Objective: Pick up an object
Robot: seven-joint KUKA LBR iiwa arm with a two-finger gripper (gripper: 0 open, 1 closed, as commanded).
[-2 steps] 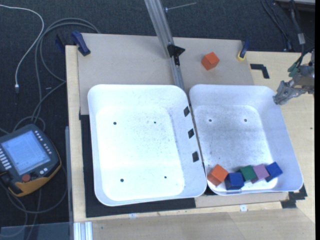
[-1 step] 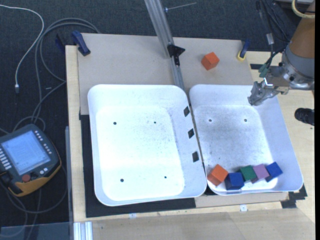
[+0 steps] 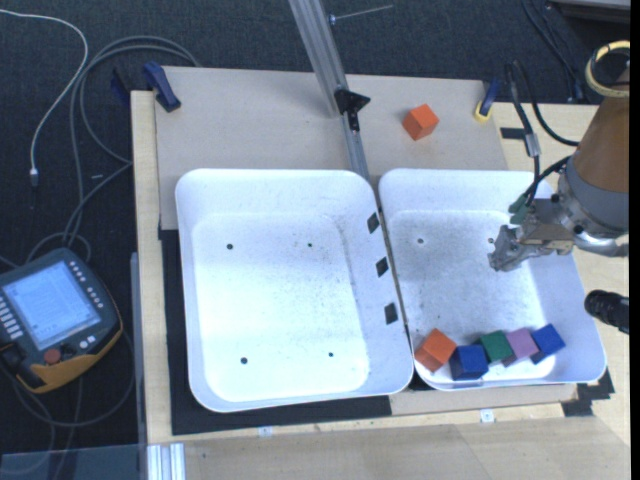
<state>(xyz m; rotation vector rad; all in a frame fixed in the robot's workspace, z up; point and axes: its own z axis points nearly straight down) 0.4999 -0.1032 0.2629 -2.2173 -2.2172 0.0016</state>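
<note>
Worktop [image 3: 250, 98] fills most of the frame, a pale board on dark carpet, with two shallow white bins side by side on it. The left bin [image 3: 200, 208] sits centre-left; the right bin [image 3: 440, 183] sits centre-right, and the arm [image 3: 605, 158] comes over its right wall from the right edge of the frame. A slanted metal rail [image 3: 315, 28] runs down from the top centre to the gap between the bins. At lower left, off the board, lies a handheld pendant [image 3: 50, 313] with a lit screen — nothing on it can be read, and I see no brand or label anywhere else.

The pincer [image 3: 503, 253] hangs over the middle of the right bin; whether it is released or clenched I cannot tell, and nothing is visible in it.

The things to pick lie in a row against the lower rim of the right bin: an orange block [image 3: 436, 349], a dark blue block [image 3: 468, 363], a green block [image 3: 496, 348], a pink block [image 3: 522, 344] and a blue block [image 3: 547, 340], each touching its neighbour. One more orange cube [image 3: 421, 121] rests on the bare board at upper centre-right, outside both bins.

The risk, as I judge it, lies in that crowding — a descent there could strike two blocks at once or jam against the rim and come away with nothing.
</note>
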